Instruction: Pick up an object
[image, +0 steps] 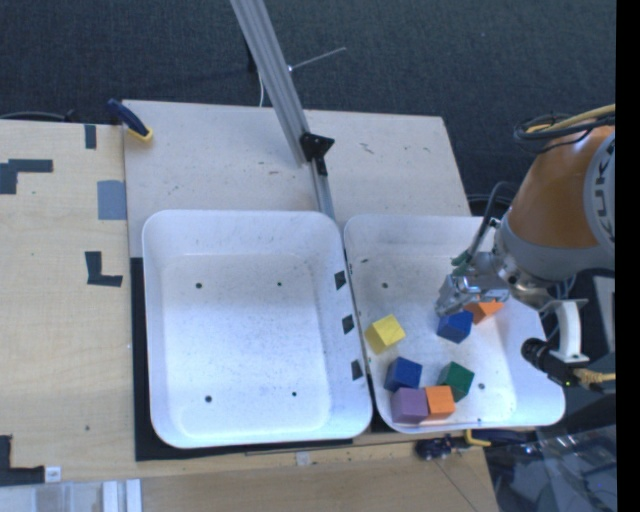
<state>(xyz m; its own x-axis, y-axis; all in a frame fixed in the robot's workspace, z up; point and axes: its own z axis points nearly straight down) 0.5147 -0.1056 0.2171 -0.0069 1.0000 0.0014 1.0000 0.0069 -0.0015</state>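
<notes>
The gripper (458, 298) is hanging over the right bin (420, 240), low above its floor, and right under its tip a blue block (455, 326) is sitting with an orange block (487, 310) touching its far right side. Whether the fingers are apart or together I cannot tell, since the wrist is covering them from above, and nothing is showing clearly between them, so the blue block is looking as though it is lying on the bin floor rather than being held. More blocks are lying nearer the front of the same bin: a yellow block (385, 333) just beside the dividing wall, a second blue block (404, 373), a green block (458, 379), a purple block (409, 404) and a second orange block (440, 400), the last two touching. The left bin (160, 300) is standing alongside. Judging by their look, these are small, light, stiff cubes with flat, probably smooth faces, unlikely to be crushed; the best hold is across two opposite flat sides, squarely and near the middle. The orange neighbour is crowding one side of the blue block, so the free pair of faces is looking the safer choice.
</notes>
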